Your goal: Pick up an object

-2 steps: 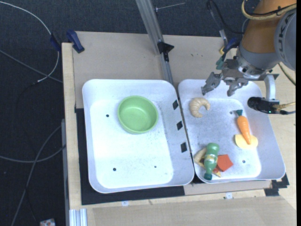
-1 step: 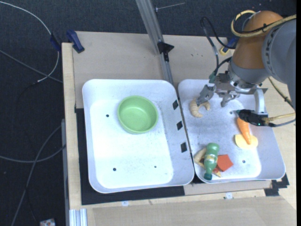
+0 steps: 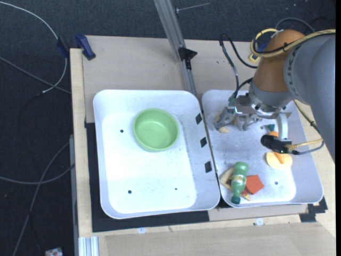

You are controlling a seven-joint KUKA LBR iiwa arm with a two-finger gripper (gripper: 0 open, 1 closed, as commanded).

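1. Reaching in from the right, the arm (image 3: 298,52) places the gripper (image 3: 230,120) low over the far part of the right bin (image 3: 309,183).
2. Jaw state: cannot be determined; a small tan object (image 3: 224,129) lies at the fingertips, grasp unconfirmed.
3. Right bin, near edge: green bottle (image 3: 238,179), orange block (image 3: 254,184), touching.
4. Right bin, right side: orange-yellow piece (image 3: 279,160).
5. Left bin (image 3: 114,185): green bowl (image 3: 155,129).

A pale wooden bench (image 3: 133,63) stands on dark carpet (image 3: 32,143) crossed by thin white cables (image 3: 37,20).
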